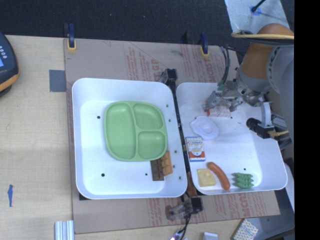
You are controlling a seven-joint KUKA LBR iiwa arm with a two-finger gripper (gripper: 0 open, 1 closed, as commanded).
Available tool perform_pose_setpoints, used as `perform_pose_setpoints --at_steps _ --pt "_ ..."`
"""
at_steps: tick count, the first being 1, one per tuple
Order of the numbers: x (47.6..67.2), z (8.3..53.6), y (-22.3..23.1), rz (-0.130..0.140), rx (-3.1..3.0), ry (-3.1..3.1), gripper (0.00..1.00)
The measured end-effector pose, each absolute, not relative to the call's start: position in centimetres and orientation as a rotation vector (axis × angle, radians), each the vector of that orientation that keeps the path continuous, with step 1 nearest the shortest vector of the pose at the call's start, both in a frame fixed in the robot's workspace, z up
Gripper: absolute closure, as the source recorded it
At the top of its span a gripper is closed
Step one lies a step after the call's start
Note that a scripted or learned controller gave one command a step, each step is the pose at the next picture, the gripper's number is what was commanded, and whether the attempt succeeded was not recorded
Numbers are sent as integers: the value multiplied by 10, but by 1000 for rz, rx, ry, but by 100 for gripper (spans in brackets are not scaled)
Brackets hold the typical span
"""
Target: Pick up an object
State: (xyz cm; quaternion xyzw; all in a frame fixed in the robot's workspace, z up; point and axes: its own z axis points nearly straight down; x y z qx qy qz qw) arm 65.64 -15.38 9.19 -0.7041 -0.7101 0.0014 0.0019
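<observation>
My gripper [216,104] hangs low over the far part of the right bin [260,159], reaching in from the right. Right under it lies a small pale packet with red marks [220,112]; whether they touch is unclear. Nearer the middle of that bin sits a clear round lid [205,127], then a small carton [195,149]. Along the front wall lie a yellow cheese block [205,178], a sausage [218,175] and a green toy vegetable [243,180].
The left bin [87,134] holds a green divided plate [135,131] and a brown waffle-like block [161,167] at its front right. A black piece of the arm [260,128] juts over the right bin's right rim. Clamps hold the cardboard underlay [125,59].
</observation>
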Motion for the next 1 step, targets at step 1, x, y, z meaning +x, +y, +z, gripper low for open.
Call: perform_pose_setpoints --at_steps 1 --pt "656 103 -157 7 -2210 -2228 100"
